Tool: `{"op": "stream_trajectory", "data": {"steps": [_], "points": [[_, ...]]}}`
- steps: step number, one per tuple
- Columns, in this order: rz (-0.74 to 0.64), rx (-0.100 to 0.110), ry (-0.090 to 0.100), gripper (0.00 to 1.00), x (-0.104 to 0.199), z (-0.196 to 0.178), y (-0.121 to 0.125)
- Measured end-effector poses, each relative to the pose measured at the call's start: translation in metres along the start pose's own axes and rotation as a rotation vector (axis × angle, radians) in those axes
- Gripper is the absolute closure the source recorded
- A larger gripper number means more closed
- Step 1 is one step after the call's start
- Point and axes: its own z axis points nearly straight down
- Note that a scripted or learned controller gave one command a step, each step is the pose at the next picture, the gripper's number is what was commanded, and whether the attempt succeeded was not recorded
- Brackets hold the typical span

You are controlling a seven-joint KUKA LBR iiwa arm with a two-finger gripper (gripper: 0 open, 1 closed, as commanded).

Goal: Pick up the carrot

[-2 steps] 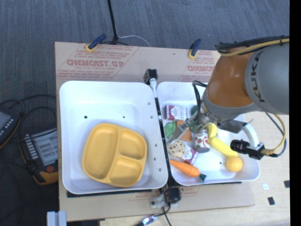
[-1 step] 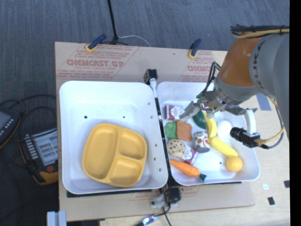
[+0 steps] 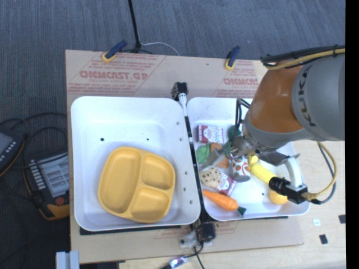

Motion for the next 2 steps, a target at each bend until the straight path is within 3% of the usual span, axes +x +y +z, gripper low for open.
{"op": "stream_trajectory", "data": {"steps": [1, 2], "points": [[0.105, 0.001, -0.003, 0.00, -0.074, 0.039, 0.036], [0.239, -0.015, -0.005, 0.00, -0.076, 0.091, 0.035]]}}
